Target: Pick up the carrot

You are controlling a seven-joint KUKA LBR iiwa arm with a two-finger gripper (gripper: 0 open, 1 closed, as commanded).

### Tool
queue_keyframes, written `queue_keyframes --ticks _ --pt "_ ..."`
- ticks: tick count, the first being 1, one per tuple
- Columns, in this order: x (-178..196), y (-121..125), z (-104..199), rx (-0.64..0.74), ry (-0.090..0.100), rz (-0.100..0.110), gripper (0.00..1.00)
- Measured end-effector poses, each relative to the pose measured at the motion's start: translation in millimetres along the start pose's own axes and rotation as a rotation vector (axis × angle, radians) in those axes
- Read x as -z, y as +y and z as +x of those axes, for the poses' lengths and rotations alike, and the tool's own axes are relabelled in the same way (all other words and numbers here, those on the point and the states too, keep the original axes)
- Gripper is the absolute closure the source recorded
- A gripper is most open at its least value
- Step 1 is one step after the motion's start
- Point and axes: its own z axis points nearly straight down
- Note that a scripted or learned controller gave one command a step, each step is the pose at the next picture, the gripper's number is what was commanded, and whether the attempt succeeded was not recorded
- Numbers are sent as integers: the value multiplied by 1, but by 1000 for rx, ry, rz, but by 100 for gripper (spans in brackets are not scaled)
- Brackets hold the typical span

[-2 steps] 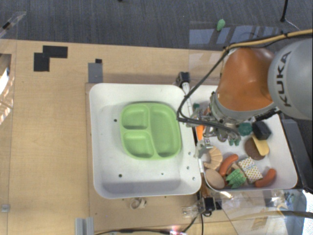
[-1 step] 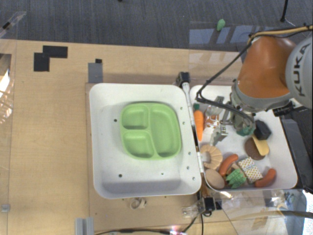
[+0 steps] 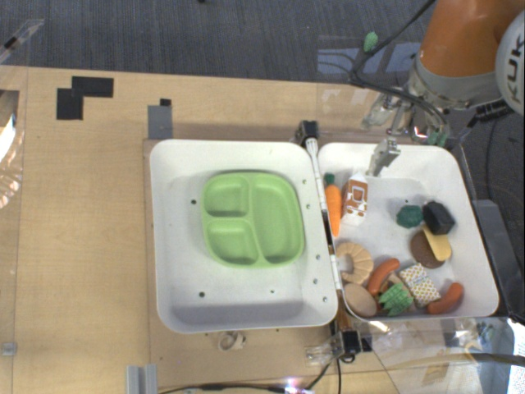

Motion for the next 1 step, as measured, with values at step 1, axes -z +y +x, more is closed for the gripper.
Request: queue_keyframes --ticks 1 --pt "-75 43 34 -142 15 -1 0"
